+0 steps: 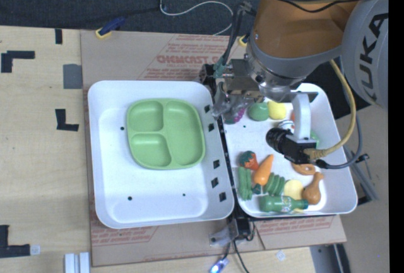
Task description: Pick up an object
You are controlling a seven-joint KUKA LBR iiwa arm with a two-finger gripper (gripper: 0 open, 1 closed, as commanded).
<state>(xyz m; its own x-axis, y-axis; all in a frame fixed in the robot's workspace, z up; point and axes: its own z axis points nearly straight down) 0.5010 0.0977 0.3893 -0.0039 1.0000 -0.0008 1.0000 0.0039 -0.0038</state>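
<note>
Clearly, the gripper (235,103) hung low over the near-left corner of the right bin (334,133), close to the wall that it shares with the left bin (104,139). Just under the gripper lay a small purple object (238,116), for the most part hidden by the metal above it, so its long axis and the way it pointed could not be told. If the gripper was open or closed, and if it touched the purple object, I could not tell either.

Just beside the gripper, on the arm's side, lay a green round piece (257,112) and a yellow piece (278,109), touching each other. Nearer to the camera was an orange carrot (264,169), its long axis slanted. Well apart on the other side, a green divided plate (166,133) lay flat in the left bin.
</note>
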